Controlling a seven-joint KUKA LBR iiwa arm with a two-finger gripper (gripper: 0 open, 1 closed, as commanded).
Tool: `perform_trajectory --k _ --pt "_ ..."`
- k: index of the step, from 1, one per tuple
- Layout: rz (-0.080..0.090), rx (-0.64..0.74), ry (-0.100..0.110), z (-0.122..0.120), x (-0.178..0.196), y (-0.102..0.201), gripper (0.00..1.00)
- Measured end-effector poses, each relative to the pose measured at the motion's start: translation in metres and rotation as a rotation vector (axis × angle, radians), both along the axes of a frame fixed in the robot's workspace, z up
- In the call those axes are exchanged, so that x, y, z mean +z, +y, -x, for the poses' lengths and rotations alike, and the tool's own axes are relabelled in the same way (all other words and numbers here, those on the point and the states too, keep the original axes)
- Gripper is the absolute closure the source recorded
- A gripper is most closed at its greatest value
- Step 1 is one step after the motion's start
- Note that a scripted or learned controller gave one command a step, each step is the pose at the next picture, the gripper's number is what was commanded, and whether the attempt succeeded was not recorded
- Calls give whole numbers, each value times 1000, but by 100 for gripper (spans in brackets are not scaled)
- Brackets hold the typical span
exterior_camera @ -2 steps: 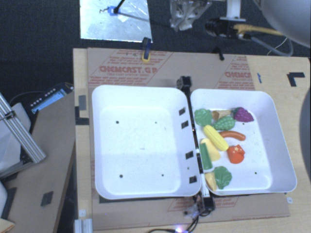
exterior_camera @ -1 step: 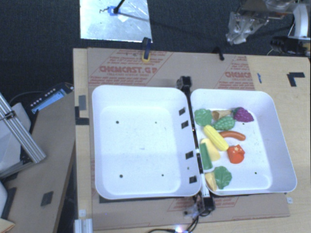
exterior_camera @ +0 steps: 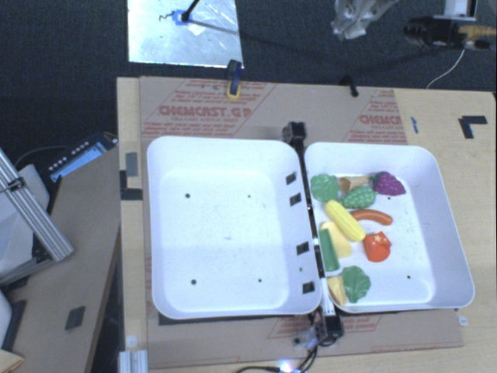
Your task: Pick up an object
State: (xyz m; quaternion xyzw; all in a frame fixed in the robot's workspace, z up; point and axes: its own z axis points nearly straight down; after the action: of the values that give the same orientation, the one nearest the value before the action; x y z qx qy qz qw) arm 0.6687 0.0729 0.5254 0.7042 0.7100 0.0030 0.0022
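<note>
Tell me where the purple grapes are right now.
The purple grapes lie in the right bin, near its far edge, just right of a small cone and above the sausage.

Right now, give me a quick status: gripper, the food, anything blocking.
Gripper high above the bench, far from the bins, holding nothing. Toy food clustered in right bin: corn, sausage, grapes. Nothing over the pile.
</note>
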Motion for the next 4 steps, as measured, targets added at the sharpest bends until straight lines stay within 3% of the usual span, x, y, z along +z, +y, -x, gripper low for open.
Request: perform_trajectory --k 1,2,3,4 --pt "3 -15 7 16 -11 -92 100" --pt "5 -18 8 21 -48 -225 100" --pt "-1 6 -2 -1 14 -118 100" --pt "6 -18 5 2 9 -250 100"
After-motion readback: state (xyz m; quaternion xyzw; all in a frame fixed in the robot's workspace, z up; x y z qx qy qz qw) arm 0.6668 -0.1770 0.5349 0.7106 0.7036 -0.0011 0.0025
